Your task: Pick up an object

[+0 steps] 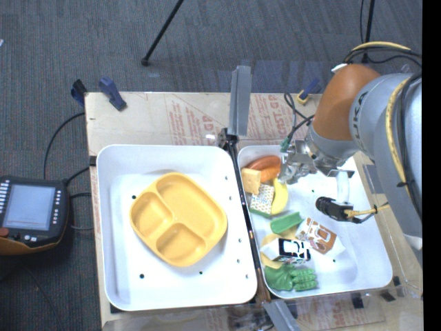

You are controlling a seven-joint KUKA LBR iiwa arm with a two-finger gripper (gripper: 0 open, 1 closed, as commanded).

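Two white bins sit side by side on the bench (172,116). The left bin (117,267) holds one thing, a yellow tray (179,219) with three compartments. It lies flat and turned at a slant, well to the view's left of the banana.

The right bin (365,254) holds all the small things, crowded along the wall it shares with the left bin. The banana (280,196) lies in the back half of that crowd. A checked piece (262,200) touches it on the view's left, and a cheese wedge (251,180) sits just behind that piece. An orange piece (265,164) lies just behind the banana, near the bin's back wall. A green pod (285,223) lies just in front of the banana. Further to the front, a black-and-white item (293,248) rests on a yellow scrap (270,257), with a brown-and-white packet (319,236) just to its view-right. A green leafy toy (293,278) lies farthest in front of the banana, near the bin's front wall.

The gripper (293,167) hangs over the right bin just behind the banana, beside the orange piece. The arm comes in from the view's right. Whether the pincer is wide or narrow cannot be made out, nor whether it grips anything. Of the things to pick, the banana and the orange piece lie closest to it.
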